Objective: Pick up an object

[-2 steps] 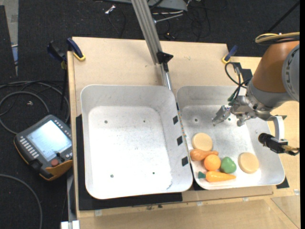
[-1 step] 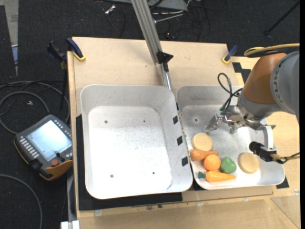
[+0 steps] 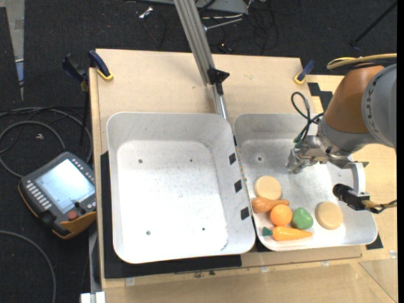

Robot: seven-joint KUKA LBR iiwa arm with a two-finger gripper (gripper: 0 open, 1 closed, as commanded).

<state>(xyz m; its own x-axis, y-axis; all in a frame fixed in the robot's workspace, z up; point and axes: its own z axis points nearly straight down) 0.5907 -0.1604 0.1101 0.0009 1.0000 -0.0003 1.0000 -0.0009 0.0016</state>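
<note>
the fingers (image 3: 298,163) hang low inside the right bin (image 3: 278,141), over its bare floor toward the back half, and from this angle i cannot tell whether they are spread or closed; nothing is visible between them. just in front of them, near but apart, lies a pale round disc (image 3: 268,187). beyond it, along the bin's front edge, sits a small cluster: a brownish-orange piece (image 3: 265,204) just under the disc, an orange ball (image 3: 281,215) touching or nearly touching it, a green piece (image 3: 303,218) right beside the ball, and a carrot (image 3: 291,233) lying flat across the front, below the ball and the green piece. a second pale round disc (image 3: 329,214) rests to the right of the green piece, close to it. above the fingers the grey wrist rises into the orange band (image 3: 347,103), and the arm leaves toward the right. the left bin (image 3: 126,131) sits side by side with the right one, its inner wall overlapping the shared edge. both rest on the wooden tabletop (image 3: 158,74), which carries clamps at its back corners. a handheld control pendant (image 3: 60,194) lies on the dark floor to the left, among cables.
</note>
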